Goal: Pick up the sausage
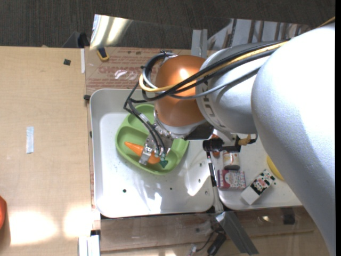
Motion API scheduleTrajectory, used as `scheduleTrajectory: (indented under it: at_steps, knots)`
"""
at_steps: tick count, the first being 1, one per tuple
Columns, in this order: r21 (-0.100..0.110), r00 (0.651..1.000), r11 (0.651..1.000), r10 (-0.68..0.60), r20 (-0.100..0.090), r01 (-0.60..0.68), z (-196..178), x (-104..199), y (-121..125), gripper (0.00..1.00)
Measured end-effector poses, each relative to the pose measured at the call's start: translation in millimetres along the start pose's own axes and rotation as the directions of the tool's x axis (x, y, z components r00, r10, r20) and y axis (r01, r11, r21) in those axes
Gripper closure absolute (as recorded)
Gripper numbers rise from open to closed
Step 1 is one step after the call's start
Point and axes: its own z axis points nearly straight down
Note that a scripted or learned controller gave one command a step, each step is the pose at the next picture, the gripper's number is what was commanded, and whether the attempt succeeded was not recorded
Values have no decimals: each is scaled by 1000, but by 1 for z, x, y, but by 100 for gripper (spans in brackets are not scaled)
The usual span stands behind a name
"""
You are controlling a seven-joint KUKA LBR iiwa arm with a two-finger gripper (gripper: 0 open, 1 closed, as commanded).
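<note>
Two white bins sat side by side; the gripper [153, 154] hung low over a shallow green plastic plate [126, 136] holding an orange toy carrot [133, 148]. Couldn't spot the sausage anywhere. Risk was grabbing the carrot instead, since it lay just beside the tool.

Glossy white plastic bin [106, 196], glossy green plastic bowl [123, 135], matt wooden bench [42, 100].
</note>
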Motion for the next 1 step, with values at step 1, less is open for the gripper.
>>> scheduleTrajectory:
  at_steps: [1]
  knots:
    - [-2, 983, 983, -181, 4, 181, -37, -46, 34, 100]
